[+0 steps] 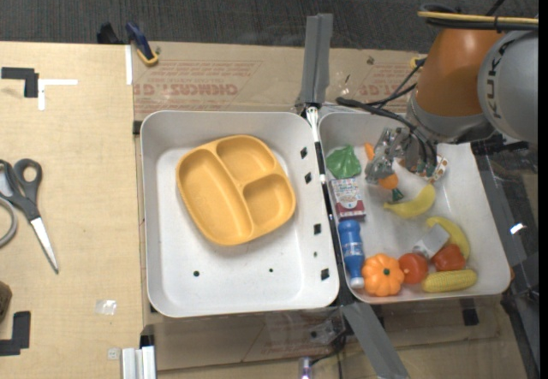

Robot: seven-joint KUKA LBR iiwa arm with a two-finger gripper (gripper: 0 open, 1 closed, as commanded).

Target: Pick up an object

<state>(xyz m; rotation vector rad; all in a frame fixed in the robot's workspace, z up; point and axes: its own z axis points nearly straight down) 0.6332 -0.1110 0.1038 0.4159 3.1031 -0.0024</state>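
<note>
My gripper (396,162) hangs low over the back of the right bin (488,198), under the orange wrist band. A small orange piece (390,181) lies right beneath it, and a yellow banana (413,204) is just in front. A green item (344,162), a red-and-white packet (347,196) and a blue bottle (350,242) line the bin's left wall. Along the front sit an orange pumpkin (383,275), a red tomato (413,266), a yellow corn-like piece (447,281) and a second banana (455,234). I see nothing held.
The left bin (163,275) holds a yellow divided plate (237,189). Scissors (30,206) lie on the wooden bench at far left. A blue clip (141,44) sits by the cardboard behind the bins. The arm covers the right bin's back right corner.
</note>
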